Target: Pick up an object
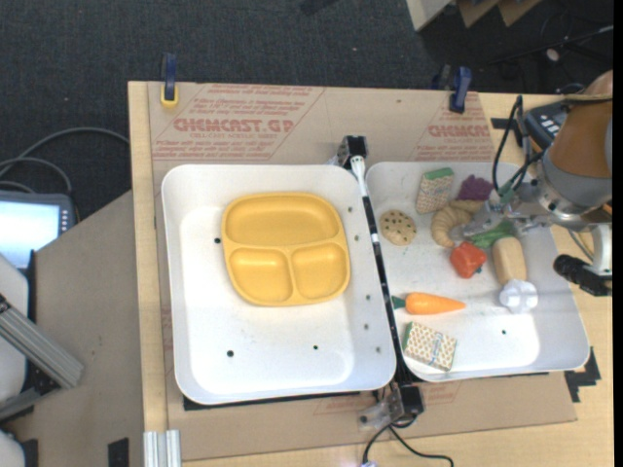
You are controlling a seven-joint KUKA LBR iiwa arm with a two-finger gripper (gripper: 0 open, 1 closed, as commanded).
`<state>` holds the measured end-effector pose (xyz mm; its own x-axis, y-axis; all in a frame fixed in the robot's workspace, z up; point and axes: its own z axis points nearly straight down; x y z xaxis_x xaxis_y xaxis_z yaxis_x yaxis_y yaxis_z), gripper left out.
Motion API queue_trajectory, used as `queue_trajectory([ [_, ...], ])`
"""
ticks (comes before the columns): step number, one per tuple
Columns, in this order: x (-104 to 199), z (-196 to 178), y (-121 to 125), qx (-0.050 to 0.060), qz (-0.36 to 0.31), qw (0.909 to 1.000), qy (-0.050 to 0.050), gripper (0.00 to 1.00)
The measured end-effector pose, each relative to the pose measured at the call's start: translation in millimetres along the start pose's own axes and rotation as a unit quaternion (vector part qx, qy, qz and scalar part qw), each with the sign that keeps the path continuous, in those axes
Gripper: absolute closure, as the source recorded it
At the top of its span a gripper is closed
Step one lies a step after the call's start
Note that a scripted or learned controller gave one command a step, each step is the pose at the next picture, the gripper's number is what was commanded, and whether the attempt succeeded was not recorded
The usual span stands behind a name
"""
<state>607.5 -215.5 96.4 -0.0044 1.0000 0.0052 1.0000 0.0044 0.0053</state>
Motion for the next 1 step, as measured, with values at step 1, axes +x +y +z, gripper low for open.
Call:
queue_trajectory([
  [1, 66.5, 11.4, 29.3, 0.004, -0.001, 1.0000, -0.003, 1.00],
])
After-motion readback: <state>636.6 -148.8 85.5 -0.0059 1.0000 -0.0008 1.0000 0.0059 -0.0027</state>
